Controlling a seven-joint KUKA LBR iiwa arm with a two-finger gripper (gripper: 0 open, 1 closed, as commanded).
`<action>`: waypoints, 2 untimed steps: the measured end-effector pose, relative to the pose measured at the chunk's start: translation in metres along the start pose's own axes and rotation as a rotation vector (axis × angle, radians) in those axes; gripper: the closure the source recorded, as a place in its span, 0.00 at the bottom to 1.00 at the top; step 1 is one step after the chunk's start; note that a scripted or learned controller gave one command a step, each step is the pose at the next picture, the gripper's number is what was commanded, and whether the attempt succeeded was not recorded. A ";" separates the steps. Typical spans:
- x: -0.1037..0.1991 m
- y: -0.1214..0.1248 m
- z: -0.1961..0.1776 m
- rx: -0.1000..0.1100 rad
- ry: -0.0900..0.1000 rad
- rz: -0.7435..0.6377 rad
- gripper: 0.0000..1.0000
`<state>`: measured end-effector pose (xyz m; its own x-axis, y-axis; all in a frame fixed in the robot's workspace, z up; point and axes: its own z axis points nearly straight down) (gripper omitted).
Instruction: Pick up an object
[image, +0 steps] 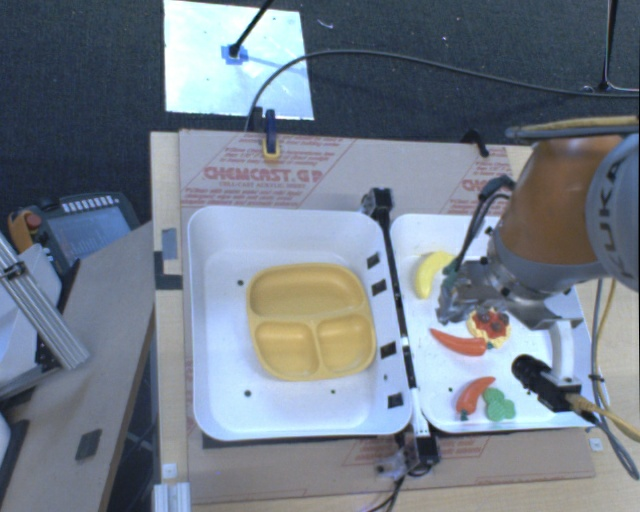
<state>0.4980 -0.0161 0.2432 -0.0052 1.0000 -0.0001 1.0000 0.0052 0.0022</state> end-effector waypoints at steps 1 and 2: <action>0.041 0.012 0.002 -0.001 0.000 0.001 1.00; 0.082 0.020 0.005 0.000 0.001 0.000 1.00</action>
